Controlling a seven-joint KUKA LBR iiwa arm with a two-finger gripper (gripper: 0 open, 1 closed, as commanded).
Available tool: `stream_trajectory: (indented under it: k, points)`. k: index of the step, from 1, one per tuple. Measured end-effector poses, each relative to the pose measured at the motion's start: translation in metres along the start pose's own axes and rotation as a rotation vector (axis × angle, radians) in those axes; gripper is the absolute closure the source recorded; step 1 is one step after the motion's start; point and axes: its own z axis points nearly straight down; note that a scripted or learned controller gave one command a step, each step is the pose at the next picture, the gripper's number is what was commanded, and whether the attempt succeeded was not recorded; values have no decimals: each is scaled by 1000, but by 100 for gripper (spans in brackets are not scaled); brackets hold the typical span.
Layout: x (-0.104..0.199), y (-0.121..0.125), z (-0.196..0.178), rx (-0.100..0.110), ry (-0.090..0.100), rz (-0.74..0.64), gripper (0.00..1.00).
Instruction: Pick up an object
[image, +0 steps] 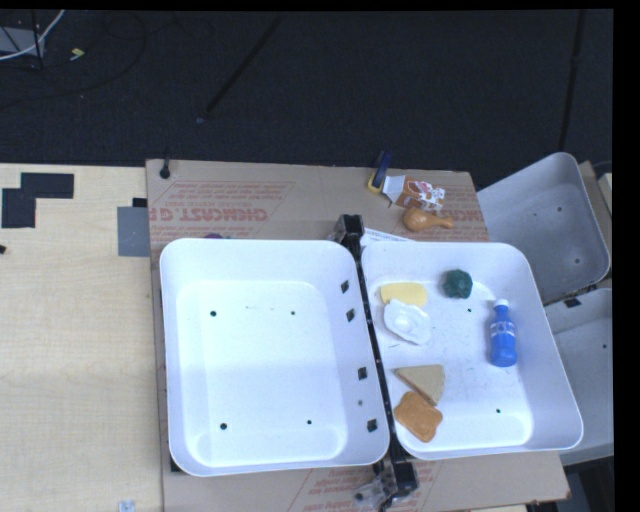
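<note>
The right bin (530, 420) holds several small objects. A blue bottle (501, 334) lies near its right side. A dark green ball (458, 283) sits at the far end. A yellow piece (403, 294) and a white crumpled piece (408, 322) lie close to the divider. Nearer the front are a tan wedge (423, 380) and an orange-brown chunk (417, 416).
The left bin (190, 300) stands beside the right one on a cardboard sheet (250, 205). Behind the bins, on the cardboard, lie an orange toy (425, 219) and a small blue-yellow item (379, 173). A grey metal plate (550, 210) stands at the right.
</note>
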Motion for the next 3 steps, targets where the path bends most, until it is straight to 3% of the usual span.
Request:
stream_trajectory:
  k: [1, 2, 3]
  points:
    - [75, -2, 0, 2, 3, -7, 100]
    - [21, 0, 21, 4, 1, 2, 100]
    - [62, 0, -2, -2, 1, -5, 100]
